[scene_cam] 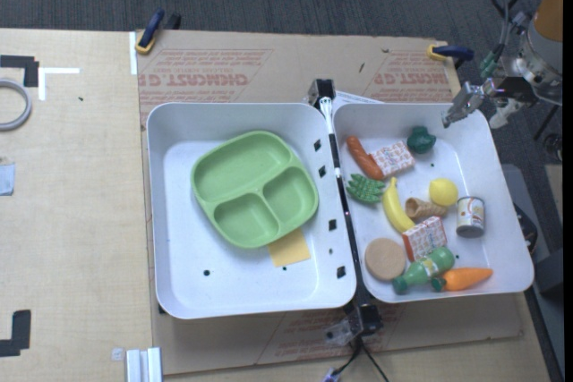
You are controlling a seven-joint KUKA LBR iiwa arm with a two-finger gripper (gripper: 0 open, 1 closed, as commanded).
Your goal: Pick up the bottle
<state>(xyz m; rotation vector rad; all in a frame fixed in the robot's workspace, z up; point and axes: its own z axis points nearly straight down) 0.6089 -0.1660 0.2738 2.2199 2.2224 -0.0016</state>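
Right bin [501,183] holds bottle [423,270] (near corner), well apart from gripper [468,106]

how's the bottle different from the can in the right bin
The bottle is green and long, lying on its side near the bin's front edge; the can is short, pale with a red label, and sits nearer the right wall. The bottle touches the orange carrot, while the can stands apart from its neighbours. Both are small toy groceries in the right bin.
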